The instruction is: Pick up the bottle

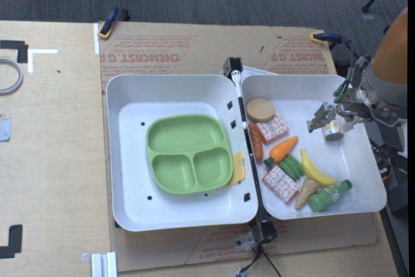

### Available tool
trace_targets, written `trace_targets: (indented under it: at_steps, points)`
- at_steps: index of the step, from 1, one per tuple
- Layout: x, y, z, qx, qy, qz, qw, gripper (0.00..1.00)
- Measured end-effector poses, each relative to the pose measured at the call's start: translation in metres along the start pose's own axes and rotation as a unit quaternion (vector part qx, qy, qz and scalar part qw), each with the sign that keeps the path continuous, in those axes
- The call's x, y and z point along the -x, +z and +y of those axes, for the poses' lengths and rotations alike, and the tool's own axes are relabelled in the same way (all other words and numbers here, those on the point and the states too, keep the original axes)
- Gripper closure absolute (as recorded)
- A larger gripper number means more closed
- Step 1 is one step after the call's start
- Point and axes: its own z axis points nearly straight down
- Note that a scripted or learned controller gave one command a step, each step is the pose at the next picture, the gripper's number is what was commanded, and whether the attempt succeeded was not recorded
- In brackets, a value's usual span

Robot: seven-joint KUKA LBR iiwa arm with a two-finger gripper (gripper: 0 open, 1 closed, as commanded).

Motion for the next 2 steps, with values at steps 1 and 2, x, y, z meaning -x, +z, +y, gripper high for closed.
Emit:
trace_targets:
  at_steps: [1, 2]
  points:
    - [0.000, -0.010, 0.001, 0.000, 0.000, 0.000, 1.0000, 1.00]
    - [0.038, -0.050, -0.053, 0.001, 0.006, -0.001, 1.0000, 1.00]
